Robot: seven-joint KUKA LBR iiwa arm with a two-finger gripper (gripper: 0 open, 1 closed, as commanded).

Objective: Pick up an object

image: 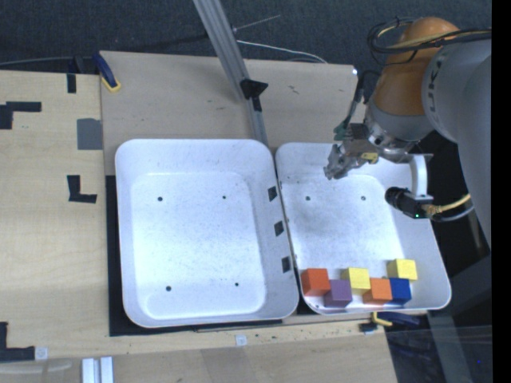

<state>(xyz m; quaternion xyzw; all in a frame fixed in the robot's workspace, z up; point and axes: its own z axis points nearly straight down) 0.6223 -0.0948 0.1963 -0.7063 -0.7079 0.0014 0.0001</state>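
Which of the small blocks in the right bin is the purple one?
The purple block, in the cluster at the right bin's near edge, between the left orange block and the other orange block; no other block is purple.

We saw our gripper (335, 168) poised over the far end of the right bin (361, 214). Well apart from it, at the near rim, clustered orange, purple, yellow and blue blocks (361, 284).

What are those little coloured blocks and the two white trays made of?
The blocks look like painted wood or foam: matte, flat colours, crisp square edges; which one is unclear. The right bin and left bin seem to be moulded white plastic: rounded corners, a smooth, slightly glossy, speckled surface.
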